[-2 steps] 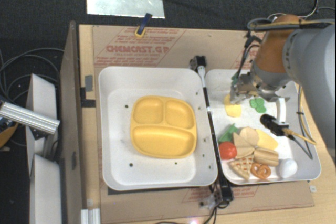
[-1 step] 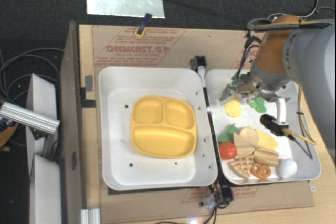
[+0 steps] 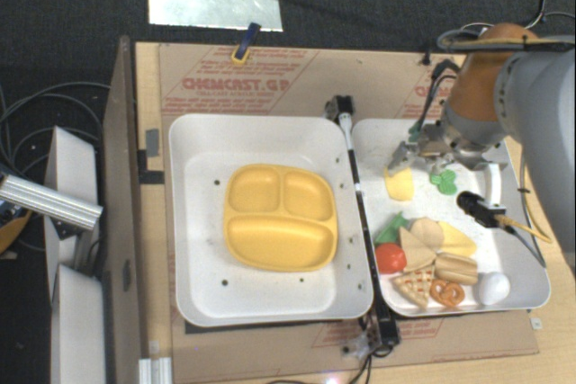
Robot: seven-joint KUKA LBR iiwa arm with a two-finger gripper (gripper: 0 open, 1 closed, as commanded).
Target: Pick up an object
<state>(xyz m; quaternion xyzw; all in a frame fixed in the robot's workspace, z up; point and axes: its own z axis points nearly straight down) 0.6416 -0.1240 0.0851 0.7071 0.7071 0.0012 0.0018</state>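
gripper [image 3: 421, 159]: over right bin [image 3: 531, 283] far edge, finger state can't tell
yellow piece [image 3: 400, 184]: just below gripper
yellow tray [image 3: 279, 217]: left bin [image 3: 193, 220] centre
food pile [image 3: 436, 265]: right bin near edge

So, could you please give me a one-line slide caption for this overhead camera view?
KUKA arm's pincer hovers over toy food in the right bin; a yellow divided plate sits in the left bin.

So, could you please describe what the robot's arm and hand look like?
The arm is a thick, rounded grey casing with an orange band above the wrist. Thin black cables loop over its top. The hand is a small assembly of dull grey metal parts, too cluttered for finer detail.
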